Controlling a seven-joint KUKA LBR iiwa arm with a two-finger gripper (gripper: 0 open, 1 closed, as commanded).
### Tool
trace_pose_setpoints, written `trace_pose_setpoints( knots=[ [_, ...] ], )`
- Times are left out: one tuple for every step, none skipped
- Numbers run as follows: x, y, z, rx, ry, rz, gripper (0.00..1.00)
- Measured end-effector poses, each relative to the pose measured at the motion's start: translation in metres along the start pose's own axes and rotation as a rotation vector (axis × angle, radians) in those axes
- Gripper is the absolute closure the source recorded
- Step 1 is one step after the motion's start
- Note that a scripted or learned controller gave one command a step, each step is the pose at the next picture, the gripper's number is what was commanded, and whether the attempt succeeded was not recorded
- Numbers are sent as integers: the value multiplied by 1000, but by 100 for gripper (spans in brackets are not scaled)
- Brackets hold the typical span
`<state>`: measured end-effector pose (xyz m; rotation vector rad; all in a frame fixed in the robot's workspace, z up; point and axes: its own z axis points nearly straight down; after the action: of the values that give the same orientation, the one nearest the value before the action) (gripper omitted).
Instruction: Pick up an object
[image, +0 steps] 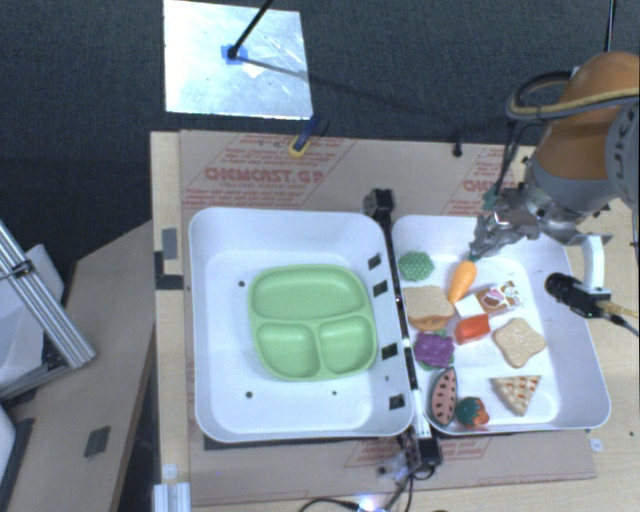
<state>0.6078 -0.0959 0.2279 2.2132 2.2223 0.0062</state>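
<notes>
The right bin (575, 360) holds several toy foods: an orange carrot (461, 279), a green round piece (416, 265), a bread slice (429, 305), a red block (472, 328), a wrapped candy (497, 297), a toast slice (519, 341), a purple grape cluster (434, 349), a watermelon slice (443, 394), a strawberry (472, 411) and a waffle wedge (517, 392). My gripper (483, 245) hangs over the bin's back, just above and right of the carrot's top end. Nothing shows between its fingers.
The left bin (215, 300) carries a green three-compartment plate (310, 322). A black divider (392, 300) runs between the bins. A black fitting (575, 293) sticks out at the right bin's right side. A silver sheet (238, 60) lies beyond the bench.
</notes>
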Motion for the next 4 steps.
trace_pose_setpoints(
  knots=[
    [50, -15, 11, 6, 2, -4, 100],
    [104, -35, -2, 6, 3, -5, 100],
    [156, -60, 8, 9, 3, -5, 100],
    [185, -64, 5, 5, 2, -4, 100]
  ],
)
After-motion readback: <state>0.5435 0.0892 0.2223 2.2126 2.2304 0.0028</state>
